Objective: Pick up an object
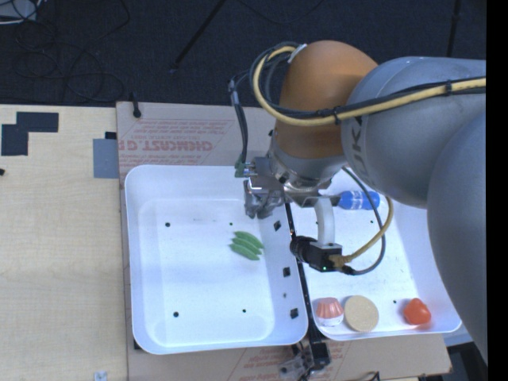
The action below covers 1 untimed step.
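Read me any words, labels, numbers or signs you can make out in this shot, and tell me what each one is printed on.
Red block lettering, upside down and mirrored from this camera, on the brown cardboard sheet behind the left white bin: not reliably readable.
More red print on the cardboard edge below the bins: cut off, too blurred.
Label on the small clear bottle with a blue cap in the right white bin: too small to read.

Red print on the cardboard sheet [171,144] is inverted, seemingly "CHEMCAST"
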Available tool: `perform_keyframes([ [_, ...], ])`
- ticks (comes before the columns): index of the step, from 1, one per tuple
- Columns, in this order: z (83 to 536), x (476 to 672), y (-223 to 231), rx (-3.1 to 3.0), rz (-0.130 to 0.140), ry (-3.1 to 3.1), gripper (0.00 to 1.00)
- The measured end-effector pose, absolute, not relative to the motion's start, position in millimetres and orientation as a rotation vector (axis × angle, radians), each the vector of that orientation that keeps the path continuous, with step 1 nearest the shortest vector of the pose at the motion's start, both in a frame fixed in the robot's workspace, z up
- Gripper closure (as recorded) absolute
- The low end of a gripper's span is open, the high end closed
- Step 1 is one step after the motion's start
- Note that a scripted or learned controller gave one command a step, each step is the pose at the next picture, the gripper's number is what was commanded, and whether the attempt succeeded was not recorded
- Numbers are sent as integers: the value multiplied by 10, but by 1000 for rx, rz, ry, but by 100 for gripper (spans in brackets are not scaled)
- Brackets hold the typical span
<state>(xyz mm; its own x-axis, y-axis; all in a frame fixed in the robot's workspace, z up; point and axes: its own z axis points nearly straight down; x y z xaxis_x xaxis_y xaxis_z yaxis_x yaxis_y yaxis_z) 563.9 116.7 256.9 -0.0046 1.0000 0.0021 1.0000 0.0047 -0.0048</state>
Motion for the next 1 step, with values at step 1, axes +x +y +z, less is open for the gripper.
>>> perform_keyframes([
  [1,1493,5588,1335,-2214,16,-2218,100],
])
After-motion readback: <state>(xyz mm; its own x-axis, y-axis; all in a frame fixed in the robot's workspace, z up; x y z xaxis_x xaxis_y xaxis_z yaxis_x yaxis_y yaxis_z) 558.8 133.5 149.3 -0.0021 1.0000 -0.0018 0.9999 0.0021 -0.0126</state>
